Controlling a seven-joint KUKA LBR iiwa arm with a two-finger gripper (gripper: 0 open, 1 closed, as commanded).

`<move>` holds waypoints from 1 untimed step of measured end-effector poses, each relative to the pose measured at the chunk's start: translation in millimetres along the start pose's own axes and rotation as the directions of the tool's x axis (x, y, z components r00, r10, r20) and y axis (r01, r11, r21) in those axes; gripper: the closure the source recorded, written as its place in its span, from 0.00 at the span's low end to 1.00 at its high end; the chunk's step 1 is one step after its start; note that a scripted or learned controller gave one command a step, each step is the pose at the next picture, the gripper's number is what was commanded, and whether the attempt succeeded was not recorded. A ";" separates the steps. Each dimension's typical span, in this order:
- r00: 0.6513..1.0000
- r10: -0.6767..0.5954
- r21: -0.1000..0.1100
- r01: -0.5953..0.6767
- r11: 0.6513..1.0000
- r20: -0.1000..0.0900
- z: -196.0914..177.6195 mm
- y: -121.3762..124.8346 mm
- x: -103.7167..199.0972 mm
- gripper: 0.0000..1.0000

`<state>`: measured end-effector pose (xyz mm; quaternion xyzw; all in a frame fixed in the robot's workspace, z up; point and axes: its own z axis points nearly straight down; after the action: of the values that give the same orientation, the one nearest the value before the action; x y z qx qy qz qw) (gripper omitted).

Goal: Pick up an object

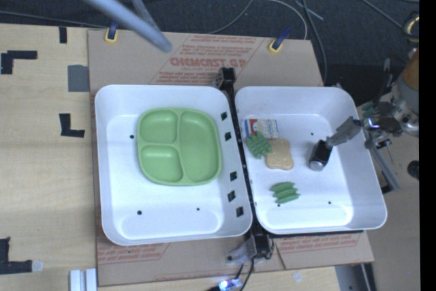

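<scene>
- Green pods [285, 192] lie nearest, flat on the floor of the right bin [340, 211], toward its front wall; they are loose and apart from everything else, so they look like the easiest object to pick up.
- Just behind them a tan piece [280, 156] touches a green leafy piece [257, 144]; a printed card [263, 127] lies at the leafy piece's far side; this cluster sits close to the bin's left wall, so a grasp there would probably be cramped.
- Over the right part of the same bin hangs the hand [347, 131], coming in across the right rim; nothing can be seen held in it; whether it is wide or narrow I cannot tell.
- Bare white floor lies between the hand and the pods, so the way across looks open; the front wall is the edge to mind.
- Beyond the seam, the left bin [170, 218] holds a green divided plate [180, 146] in its middle; broad and flat, it seems a poor fit for a pinch; both bins rest on a cardboard sheet [204, 58] on the table [41, 167].
</scene>
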<state>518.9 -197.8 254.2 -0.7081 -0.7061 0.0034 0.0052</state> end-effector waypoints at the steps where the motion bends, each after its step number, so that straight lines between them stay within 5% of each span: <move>1: 1.000 -0.004 -0.011 0.004 1.000 0.002 -5.8 2.3 0.5 0.00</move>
<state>521.2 -197.3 260.0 -0.7068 -0.7074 0.0005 0.0005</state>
